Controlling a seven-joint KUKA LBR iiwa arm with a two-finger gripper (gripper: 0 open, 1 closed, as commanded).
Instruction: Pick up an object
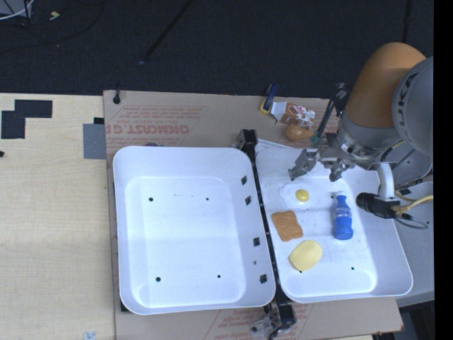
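From the camera above the bench, the right white plastic bin point(396, 275) holds four small things, and I place each of them against the blue plastic toy bottle point(342, 218), which lies on its side near the middle of that bin. Left of the bottle, a little higher, is the flat white toy fried egg with a yellow yolk point(297, 195). Left of the bottle and slightly lower is the tan toy slice of toast point(287, 225). Lower left of the bottle is the yellow rounded toy, maybe a lemon or a potato point(306, 255). The left white bin point(127, 190) is well apart from the bottle, across the black hinge strip.

The two-finger gripper point(322, 167) hangs above the upper part of the right bin, up and left of the bottle, close above the egg. Its dark fingers look spread apart, and nothing is seen between them.

As a judgement, all four things seem light, hollow plastic toys and not fragile. The egg and the toast are thin and lie flat, so fingers could slide over them. The bottle is smooth and round and may roll away; it is best taken across its narrow body. The yellow toy is thick and looks the easiest, held across its shorter width.
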